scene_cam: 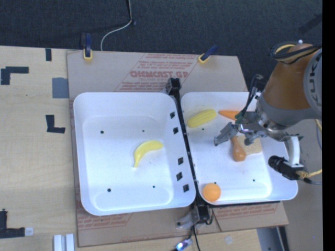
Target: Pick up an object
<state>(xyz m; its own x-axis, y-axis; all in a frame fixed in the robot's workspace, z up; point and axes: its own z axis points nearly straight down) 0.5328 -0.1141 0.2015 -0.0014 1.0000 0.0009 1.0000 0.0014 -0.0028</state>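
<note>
The hand [234, 135] hangs low over the right bin [261, 190], its dark fingers reaching toward the bin's middle; whether they are apart or together cannot be told from this angle. Just beside them lies a brown sausage-like piece [238, 149], with a pale tan block [254, 147] touching it under the wrist. A carrot [228, 114] sits near the bin's far wall, a corn cob [201, 118] beside it toward the divider, and an orange ball [211, 192] rests in the near corner. A banana [146, 150] lies alone in the left bin [89, 140].

Nothing is visibly between the fingers, so the pick looks not yet made. The risk, as I judge it: the brown piece and the tan block lie so close together that closing fingers could catch both, or nudge the rounded piece aside and shut on nothing.

On the cardboard sheet [120, 69] beneath the bins, red print seems to read "CHEMCAST GP"; smaller lines are too blurred to read.
</note>
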